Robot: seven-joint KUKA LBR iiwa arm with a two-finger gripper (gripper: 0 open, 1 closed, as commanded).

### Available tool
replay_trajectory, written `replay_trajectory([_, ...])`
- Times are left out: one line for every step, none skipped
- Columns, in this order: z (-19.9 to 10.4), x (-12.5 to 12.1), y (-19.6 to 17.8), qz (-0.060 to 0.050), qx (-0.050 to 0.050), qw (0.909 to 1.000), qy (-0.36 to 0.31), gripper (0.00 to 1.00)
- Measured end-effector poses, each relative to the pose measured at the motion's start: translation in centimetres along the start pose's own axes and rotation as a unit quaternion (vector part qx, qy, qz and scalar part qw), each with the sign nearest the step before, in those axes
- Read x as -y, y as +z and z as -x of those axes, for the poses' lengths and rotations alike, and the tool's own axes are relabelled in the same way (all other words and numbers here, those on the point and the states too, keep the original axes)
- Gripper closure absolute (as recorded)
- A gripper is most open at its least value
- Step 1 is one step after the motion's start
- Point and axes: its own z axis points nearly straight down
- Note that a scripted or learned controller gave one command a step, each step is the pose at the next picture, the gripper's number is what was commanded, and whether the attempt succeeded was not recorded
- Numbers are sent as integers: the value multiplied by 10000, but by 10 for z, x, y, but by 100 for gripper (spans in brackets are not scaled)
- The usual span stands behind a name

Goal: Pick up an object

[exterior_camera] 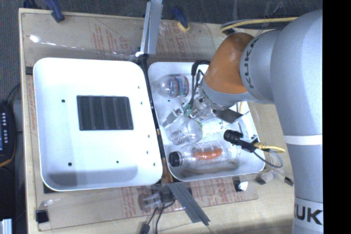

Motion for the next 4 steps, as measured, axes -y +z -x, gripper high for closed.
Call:
replay_trajectory([-32,43,-2,43,67,9998,-183,0])
replay_trajectory([-38,46,-2,45,89,9991,421,0])
replay_trajectory([-40,44,-12,48,66,9992,391,100])
replay_trajectory([-39,45,-12,43,72,9992,394,0])
